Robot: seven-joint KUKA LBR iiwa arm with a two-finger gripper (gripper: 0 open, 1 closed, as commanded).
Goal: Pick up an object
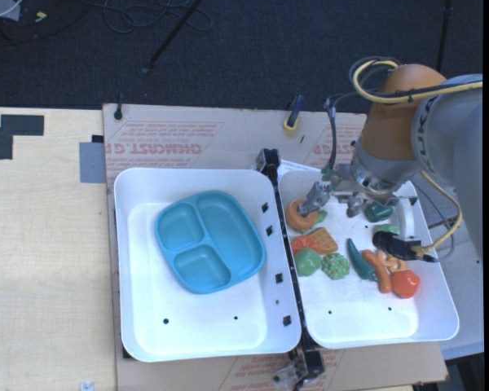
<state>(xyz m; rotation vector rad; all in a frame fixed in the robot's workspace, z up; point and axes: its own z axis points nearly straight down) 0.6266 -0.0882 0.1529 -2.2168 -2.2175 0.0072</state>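
My gripper [336, 202] hangs low over the back of the right bin [375, 328], open, with nothing between its fingers. One finger [316, 197] stands just above an orange ring-shaped toy [300, 217]; the other is near a dark green toy [380, 212]. In front of the gripper lie an orange waffle piece [319, 240], a green lump [307, 261], a broccoli floret [336, 265], a teal pod [359, 260], an orange carrot [378, 270] and a red tomato [405, 283].
A blue divided plate [208, 239] lies in the left bin [147, 324]. A black divider rail [279, 243] runs between the two bins. The front part of the right bin floor shows bare white.
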